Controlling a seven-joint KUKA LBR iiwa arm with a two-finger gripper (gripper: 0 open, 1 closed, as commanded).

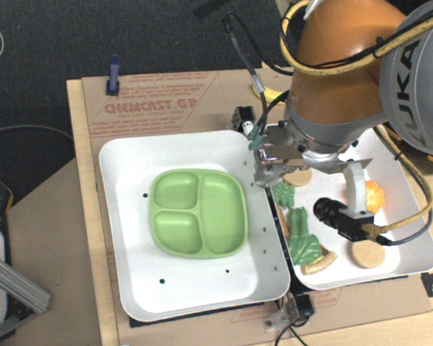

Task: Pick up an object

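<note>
Grey-and-orange arm reaching over the right bin (416,260) on the cardboard-topped table (158,106). The tool (297,161) hangs low at that bin's far left corner, largely hidden beneath the wrist; whether it is spread or pressed together cannot be told. Just on the near side of the tool lies a pale tan piece (300,177). Nearer still is a long green object (300,233), its long axis pointing away from the tool toward the near rim, alongside the bin's left wall. To the tool's near right lie an orange-yellow object (374,196) and a tan disc (367,254). Left of the tool, the left bin (136,288) holds a green divided plate (199,211).
</note>
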